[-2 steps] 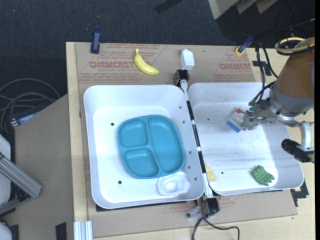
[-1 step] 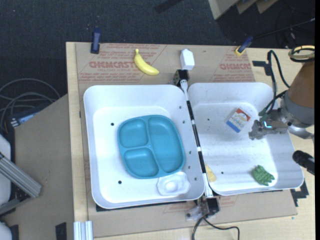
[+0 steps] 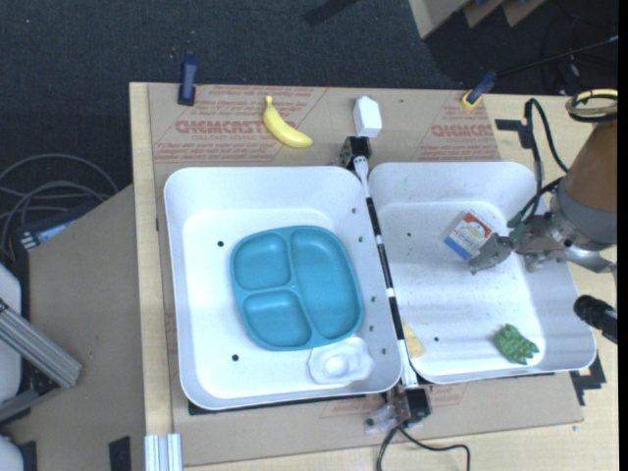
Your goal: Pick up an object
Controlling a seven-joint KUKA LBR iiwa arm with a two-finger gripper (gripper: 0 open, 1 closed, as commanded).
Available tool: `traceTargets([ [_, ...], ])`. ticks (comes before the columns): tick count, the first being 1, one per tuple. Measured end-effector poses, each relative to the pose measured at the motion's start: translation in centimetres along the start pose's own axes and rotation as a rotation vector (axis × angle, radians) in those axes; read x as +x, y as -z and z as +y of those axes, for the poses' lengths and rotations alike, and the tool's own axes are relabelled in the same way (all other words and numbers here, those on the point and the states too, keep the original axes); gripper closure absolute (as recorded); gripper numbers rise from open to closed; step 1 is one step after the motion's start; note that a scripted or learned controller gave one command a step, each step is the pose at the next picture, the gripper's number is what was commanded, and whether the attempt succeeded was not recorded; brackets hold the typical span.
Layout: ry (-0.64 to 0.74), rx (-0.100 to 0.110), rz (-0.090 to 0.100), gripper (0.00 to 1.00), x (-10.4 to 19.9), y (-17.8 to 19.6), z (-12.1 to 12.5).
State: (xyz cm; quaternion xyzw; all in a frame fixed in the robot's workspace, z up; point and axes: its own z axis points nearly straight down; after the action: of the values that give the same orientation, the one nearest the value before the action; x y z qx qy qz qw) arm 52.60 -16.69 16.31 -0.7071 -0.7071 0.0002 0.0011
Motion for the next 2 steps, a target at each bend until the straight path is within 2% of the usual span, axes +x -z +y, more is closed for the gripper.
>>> traceTargets([
  [1, 0.001, 0.000, -0.001, 0.00, 0.6, -8.0, 7.8],
  [2, 0.002, -0.006, -0.003, 1.00, 0.6, -6.8, 8.0],
])
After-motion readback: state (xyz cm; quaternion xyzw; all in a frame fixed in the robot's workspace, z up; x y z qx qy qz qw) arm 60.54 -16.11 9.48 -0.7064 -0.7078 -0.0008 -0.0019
